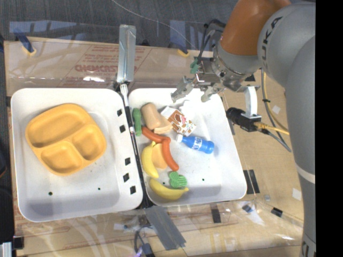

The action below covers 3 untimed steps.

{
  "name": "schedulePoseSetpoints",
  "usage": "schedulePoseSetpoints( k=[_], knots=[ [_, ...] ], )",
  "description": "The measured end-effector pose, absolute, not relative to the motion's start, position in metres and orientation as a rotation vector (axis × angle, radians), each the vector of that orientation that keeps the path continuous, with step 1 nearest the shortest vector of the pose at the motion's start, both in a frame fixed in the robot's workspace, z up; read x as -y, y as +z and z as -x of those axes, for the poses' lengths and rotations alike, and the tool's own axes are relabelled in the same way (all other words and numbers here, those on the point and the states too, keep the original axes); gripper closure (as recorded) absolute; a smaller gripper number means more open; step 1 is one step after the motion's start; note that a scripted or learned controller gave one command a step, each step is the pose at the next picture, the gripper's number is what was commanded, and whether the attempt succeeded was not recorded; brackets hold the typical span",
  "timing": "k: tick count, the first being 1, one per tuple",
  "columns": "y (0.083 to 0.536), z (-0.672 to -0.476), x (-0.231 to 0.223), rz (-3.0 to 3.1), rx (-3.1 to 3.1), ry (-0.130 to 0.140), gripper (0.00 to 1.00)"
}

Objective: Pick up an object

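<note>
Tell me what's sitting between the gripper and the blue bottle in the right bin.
In the camera view, a small printed carton lies between the gripper and the blue bottle.

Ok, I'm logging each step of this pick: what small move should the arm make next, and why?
Probably lower the gripper toward the blue bottle. The open gripper sits above the right bin's far edge, holding nothing, and the bottle lies apart from the crowded toy food, so it looks easiest to grasp.
</note>
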<state>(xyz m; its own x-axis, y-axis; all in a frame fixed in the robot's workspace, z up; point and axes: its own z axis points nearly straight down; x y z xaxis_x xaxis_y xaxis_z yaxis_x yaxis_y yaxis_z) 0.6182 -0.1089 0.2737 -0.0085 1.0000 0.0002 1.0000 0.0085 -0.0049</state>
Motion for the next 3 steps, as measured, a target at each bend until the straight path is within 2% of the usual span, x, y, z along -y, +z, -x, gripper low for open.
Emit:
schedulePoseSetpoints(
  k=[1,2,3],
  knots=[
    [0.092,-0.553,0.120,2.280,2.159,0.001,0.00],
    [0.102,-0.554,0.121,2.276,2.163,0.001,1.00],
    [0.196,-0.594,0.080,2.221,2.228,-0.009,1.00]
  ],
)
